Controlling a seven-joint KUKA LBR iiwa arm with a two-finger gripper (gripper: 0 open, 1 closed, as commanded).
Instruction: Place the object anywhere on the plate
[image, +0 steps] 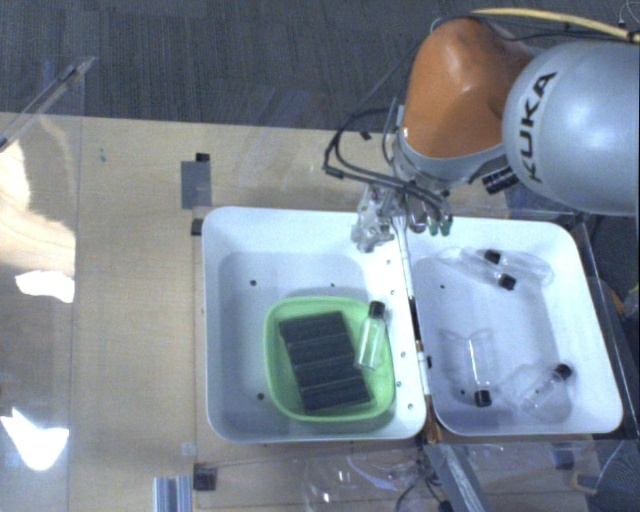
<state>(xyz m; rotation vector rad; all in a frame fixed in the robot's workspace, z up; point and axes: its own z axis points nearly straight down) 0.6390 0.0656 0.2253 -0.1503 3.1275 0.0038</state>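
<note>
The hand (375, 228) is seen high, its state cannot be told. Below it, a clear bottle (372, 337) is laid on the green plate (280, 385), apparently released.

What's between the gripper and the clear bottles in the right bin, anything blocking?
Nothing visible. The gripper hangs over the back end of the ridge between the bins; the nearest clear bottle lies in open view in the right bin. On the green plate, a dark ridged block covers the middle and a bottle leans on its right rim.
</note>
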